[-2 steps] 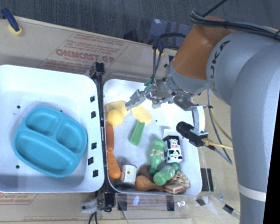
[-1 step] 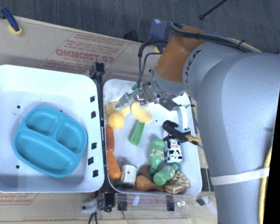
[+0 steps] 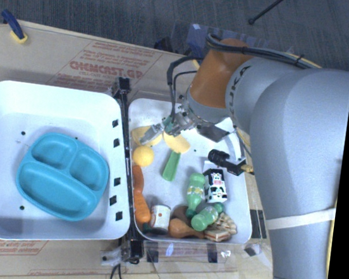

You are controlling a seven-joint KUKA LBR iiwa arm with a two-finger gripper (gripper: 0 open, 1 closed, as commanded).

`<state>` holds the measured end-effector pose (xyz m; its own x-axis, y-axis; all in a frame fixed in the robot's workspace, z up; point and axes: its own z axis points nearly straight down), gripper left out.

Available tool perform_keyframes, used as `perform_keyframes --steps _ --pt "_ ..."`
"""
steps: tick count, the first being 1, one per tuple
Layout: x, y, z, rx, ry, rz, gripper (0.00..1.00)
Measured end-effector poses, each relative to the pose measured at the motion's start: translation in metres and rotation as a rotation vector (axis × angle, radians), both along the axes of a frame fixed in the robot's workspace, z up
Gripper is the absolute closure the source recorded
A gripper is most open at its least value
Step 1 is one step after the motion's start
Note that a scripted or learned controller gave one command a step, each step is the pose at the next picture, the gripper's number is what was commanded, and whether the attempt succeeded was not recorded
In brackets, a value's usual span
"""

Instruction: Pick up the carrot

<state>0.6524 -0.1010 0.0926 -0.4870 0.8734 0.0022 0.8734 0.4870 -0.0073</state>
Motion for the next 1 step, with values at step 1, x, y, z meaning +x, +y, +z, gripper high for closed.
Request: perform_keyframes --steps 1 --pt "-0.0181 0.0007 -0.0008 0.000 0.001 -0.021 0.00"
